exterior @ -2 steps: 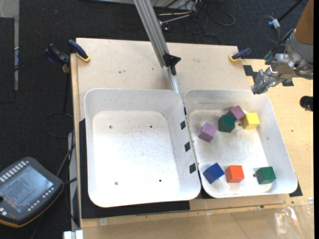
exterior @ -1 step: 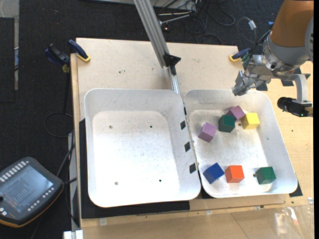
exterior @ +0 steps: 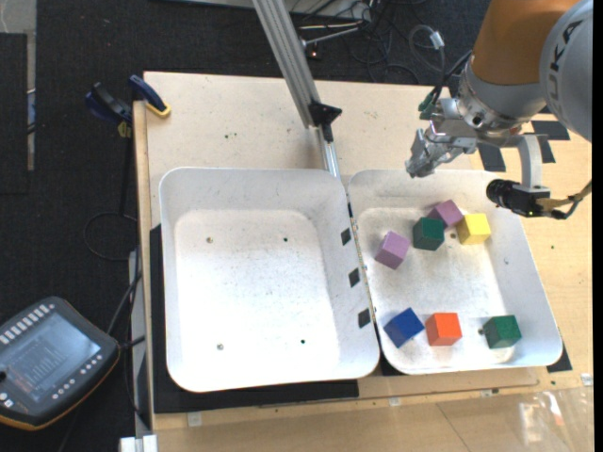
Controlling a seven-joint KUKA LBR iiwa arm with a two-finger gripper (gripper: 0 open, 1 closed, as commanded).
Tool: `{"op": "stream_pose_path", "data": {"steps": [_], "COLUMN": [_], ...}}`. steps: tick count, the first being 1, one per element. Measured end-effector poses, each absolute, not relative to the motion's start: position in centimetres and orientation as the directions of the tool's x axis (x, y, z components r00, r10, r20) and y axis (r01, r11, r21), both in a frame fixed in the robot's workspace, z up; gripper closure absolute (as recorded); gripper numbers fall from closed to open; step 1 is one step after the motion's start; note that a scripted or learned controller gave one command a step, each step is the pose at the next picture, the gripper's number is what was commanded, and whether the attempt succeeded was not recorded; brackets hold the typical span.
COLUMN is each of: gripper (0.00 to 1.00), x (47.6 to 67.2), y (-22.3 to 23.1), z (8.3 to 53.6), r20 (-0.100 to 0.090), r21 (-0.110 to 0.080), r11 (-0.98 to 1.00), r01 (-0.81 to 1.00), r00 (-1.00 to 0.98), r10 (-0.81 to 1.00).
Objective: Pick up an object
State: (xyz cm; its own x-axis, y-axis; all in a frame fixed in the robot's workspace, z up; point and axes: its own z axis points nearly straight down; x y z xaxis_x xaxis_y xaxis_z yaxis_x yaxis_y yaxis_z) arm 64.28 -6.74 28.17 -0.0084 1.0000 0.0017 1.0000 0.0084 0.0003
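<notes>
The right bin (exterior: 528,295) holds several small cubes: a purple one (exterior: 393,249), a dark green one (exterior: 428,233), a second purple one (exterior: 448,214), a yellow one (exterior: 473,228), a blue one (exterior: 404,327), an orange one (exterior: 444,329) and a green one (exterior: 501,330). My gripper (exterior: 421,164) hangs over the bin's far left corner, above and behind the cube cluster. Nothing shows between its fingers.
The left bin (exterior: 250,276) lies beside the right one. A slanted metal pole (exterior: 292,59) rises from between the bins at the back. A blue and yellow clamp (exterior: 127,104) sits at the bench's far left corner, and a teach pendant (exterior: 47,361) lies lower left.
</notes>
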Motion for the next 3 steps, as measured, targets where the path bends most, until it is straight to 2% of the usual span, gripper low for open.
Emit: {"op": "stream_pose_path", "data": {"steps": [1, 2, 3], "gripper": [1.00, 1.00, 1.00], "x": [63.8, 64.4, 64.5], "y": [-1.4, 3.8, 8.6], "z": [26.4, 26.7, 24.7], "r20": [0.002, 0.001, 0.001], "r21": [-0.002, 0.002, -0.002], "r11": [0.007, 0.007, 0.007], "r01": [1.000, 1.000, 1.000], "r00": [-0.007, -0.007, -0.007], "r10": [1.000, 1.000, 1.000]}}
